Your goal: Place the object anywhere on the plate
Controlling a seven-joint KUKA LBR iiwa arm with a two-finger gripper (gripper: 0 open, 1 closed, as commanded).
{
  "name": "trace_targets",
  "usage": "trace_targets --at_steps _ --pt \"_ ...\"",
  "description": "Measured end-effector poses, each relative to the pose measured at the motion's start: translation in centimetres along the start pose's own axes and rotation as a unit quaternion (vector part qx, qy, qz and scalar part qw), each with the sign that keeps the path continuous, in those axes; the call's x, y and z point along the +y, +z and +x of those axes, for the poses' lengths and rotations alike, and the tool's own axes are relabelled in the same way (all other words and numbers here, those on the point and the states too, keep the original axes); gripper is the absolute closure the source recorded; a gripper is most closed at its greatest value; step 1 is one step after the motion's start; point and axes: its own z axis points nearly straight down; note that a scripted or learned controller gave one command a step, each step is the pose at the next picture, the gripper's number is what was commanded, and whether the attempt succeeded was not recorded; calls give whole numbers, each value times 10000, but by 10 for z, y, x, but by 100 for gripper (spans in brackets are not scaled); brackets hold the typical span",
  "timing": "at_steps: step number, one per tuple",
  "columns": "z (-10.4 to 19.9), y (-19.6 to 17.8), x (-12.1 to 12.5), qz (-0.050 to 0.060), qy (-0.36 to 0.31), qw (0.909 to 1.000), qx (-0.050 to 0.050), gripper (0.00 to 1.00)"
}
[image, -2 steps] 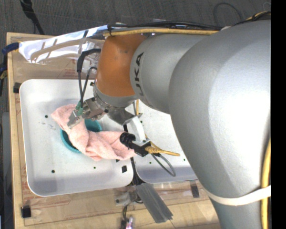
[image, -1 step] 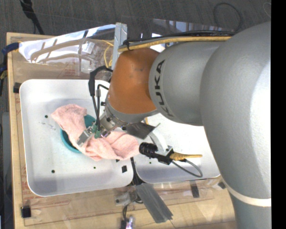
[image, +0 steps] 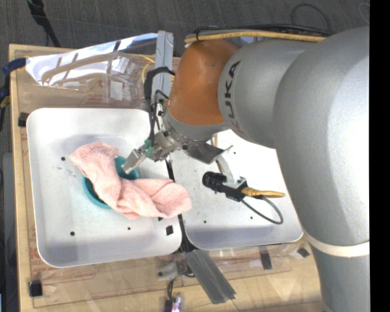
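Gripper [image: 134, 162] fingertips sit at the cloth's [image: 127, 186] upper edge; can't tell if spread or pinching. Pink cloth lies draped over teal plate [image: 93, 192], left bin [image: 52, 239]. If releasing, let go w/ cloth centred, then lift straight up.

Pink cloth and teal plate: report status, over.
Gripper low at the plate's right edge. Crumpled pink terry cloth draped across round teal plate in left white bin. Grasp unconfirmed.

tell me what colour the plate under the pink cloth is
Teal, in the camera view: the plate peeks out beneath the cloth.
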Motion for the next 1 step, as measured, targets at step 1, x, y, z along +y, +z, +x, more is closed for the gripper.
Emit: trace_targets --at_steps 1 --pt "0 -9 1 5 -22 10000 -1 100"
